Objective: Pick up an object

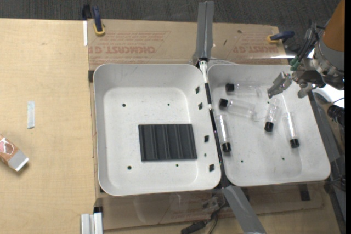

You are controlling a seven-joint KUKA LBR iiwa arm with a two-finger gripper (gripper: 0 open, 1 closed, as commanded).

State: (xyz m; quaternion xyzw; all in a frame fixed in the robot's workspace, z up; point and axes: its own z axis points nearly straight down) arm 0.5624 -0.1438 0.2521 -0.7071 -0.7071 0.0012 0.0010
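A: So, where does the gripper (pixel 289 84) stand right now?

B: Over the right bin (pixel 312 170), near its upper right corner, hanging above the tubes. One finger (pixel 276 87) splays out to the left and the other sits off to the right — a wide spread, with nothing between them.

A: And what is there to pick?

B: Clear plastic tubes with black caps, all in the right bin. One tube (pixel 224 131) lies along the left wall, another tube (pixel 290 127) sits toward the right, a short one (pixel 270 117) lies just beside it, and two more (pixel 237 97) cluster near the upper middle. The left bin (pixel 109 172) holds a dark ribbed tray (pixel 167 141), flat on its floor.

A: What could go wrong from here?

B: Plenty, I'd judge. The tubes are round and smooth — if the fingers close off-centre, one may roll or squirt out sideways. The two on the right lie close together, so a descent there could catch both or wedge one finger on top of a tube instead of beside it. They're also transparent and low against the white floor, which makes the closing height easy to misjudge; too high and the fingers shut on air.

A: And the tube by the wall?

B: Riskier still. There's little room for a finger between it and the rim.
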